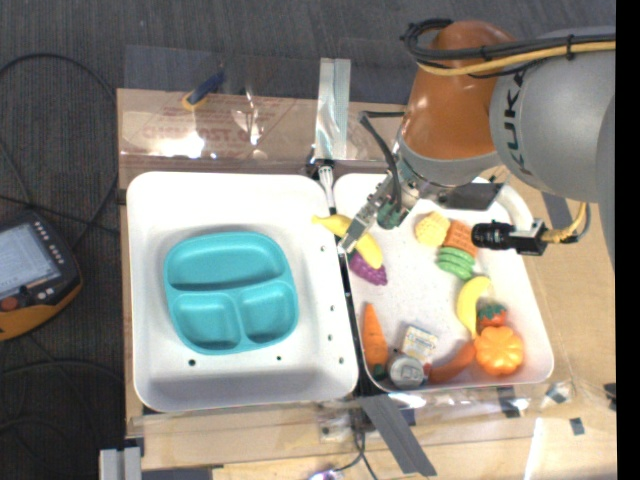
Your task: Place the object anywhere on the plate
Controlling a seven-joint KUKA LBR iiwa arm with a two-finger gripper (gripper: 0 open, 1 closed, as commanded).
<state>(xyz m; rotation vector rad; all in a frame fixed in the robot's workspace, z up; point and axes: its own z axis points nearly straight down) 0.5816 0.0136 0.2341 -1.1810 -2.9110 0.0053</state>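
Note:
A teal plate (232, 290) with three compartments lies in the left white bin (150, 348). In the right bin (530, 298) lie several toy foods. A yellow banana-like piece (350, 232) rests at that bin's left wall, with a purple eggplant (368, 269) just below it. My gripper (368, 218) hangs low over the bin's upper left corner, right at the upper end of the yellow piece. Whether it touches or grips the piece is hidden by the wrist and the angle.
Further right in the right bin are a corn cob (431, 230), a green vegetable (457, 261), a banana (470, 301), an orange pumpkin (499, 348), a carrot (373, 336) and a small can (406, 370). The ridge between the two bins (345, 298) runs beside the yellow piece.

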